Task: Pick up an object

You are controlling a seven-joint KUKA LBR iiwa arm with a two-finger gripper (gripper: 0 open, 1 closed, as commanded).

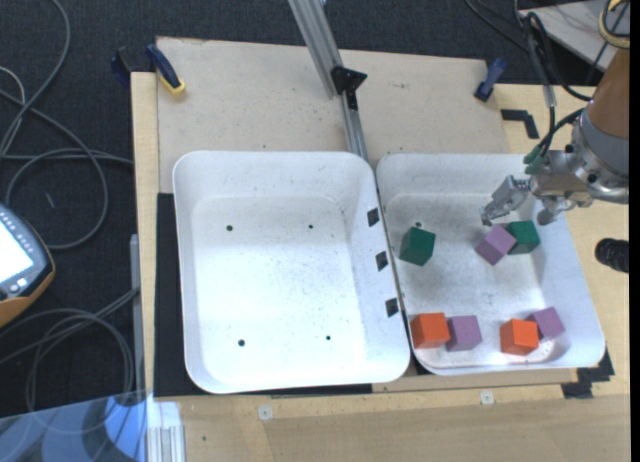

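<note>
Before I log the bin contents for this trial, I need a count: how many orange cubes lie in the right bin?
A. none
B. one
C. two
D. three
C: two orange cubes sit along the near edge of the right bin, one at its left end and one further right, each with a purple cube beside it.

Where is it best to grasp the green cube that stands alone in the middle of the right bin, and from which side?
Probably straight from above, closing on two opposite flat side faces of the green cube. It sits apart from the other blocks, so bare floor of the right bin surrounds it and leaves the fingers room. The gripper hangs nearby, over the purple cube.
</note>
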